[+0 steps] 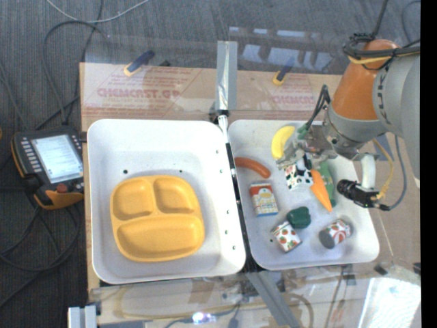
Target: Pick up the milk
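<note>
The milk carton — white with black cow patches — stands in the right bin, between the banana and the carrot. The gripper sits right over it, seemingly touching its top, though whether it grips I cannot tell.

Grey carpet — loose cables, wooden bench.

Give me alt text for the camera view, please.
The arm's hand hovers over the cow-spotted milk carton in the right bin, among a banana, sausage and carrot. The left bin holds a yellow divided tray.
</note>
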You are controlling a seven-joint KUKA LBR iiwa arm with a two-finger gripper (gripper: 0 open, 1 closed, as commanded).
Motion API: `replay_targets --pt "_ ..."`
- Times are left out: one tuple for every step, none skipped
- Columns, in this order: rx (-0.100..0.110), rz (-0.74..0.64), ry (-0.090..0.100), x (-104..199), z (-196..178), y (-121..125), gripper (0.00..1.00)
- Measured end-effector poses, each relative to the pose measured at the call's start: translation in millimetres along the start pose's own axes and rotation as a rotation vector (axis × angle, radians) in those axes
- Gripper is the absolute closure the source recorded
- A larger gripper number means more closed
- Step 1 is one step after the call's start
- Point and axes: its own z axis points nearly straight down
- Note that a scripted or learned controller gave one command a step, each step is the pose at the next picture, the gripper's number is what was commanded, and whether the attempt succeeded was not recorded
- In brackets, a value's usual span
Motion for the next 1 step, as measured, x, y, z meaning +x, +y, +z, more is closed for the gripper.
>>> replay_targets --pt "0.000 -0.195 -0.002 9.9 9.4 -2.8 1.00"
